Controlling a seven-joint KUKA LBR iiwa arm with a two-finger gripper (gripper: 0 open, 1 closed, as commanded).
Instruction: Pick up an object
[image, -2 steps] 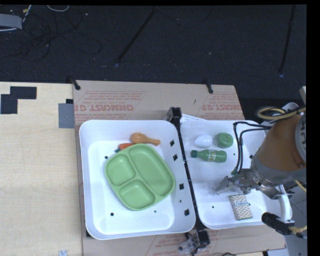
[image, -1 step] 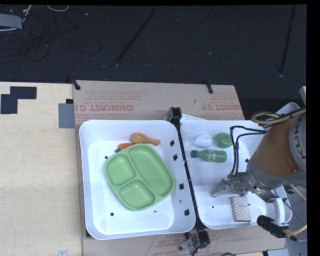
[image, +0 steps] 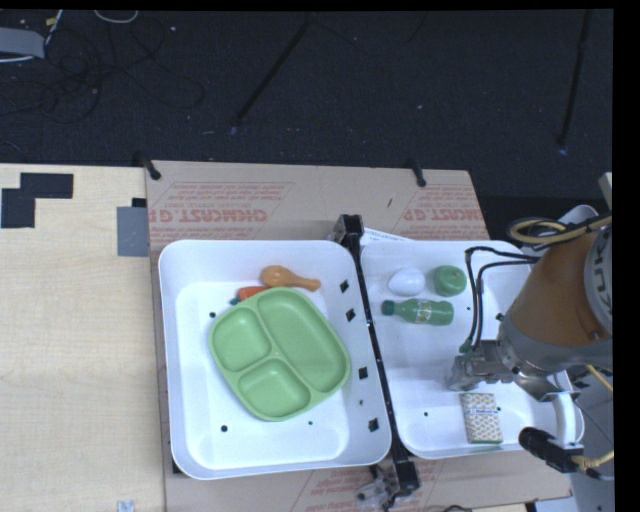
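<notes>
Packet (image: 483, 417) lies flat at the right bin's (image: 440, 445) near edge, just beside the gripper (image: 470, 372); whether anything is pinched, I can't tell. It might slip. Farther back sit bottle (image: 420, 312), egg (image: 406, 282), green lid (image: 449, 279).

We see two smooth, glossy white plastic bins (image: 190, 300), a matt green plastic divided plate (image: 280, 352), a shiny green plastic bottle (image: 420, 312), brown cardboard (image: 260, 200) beneath, and pale wood bench (image: 70, 350).

End effector (image: 470, 372) low, arm from the right
</notes>
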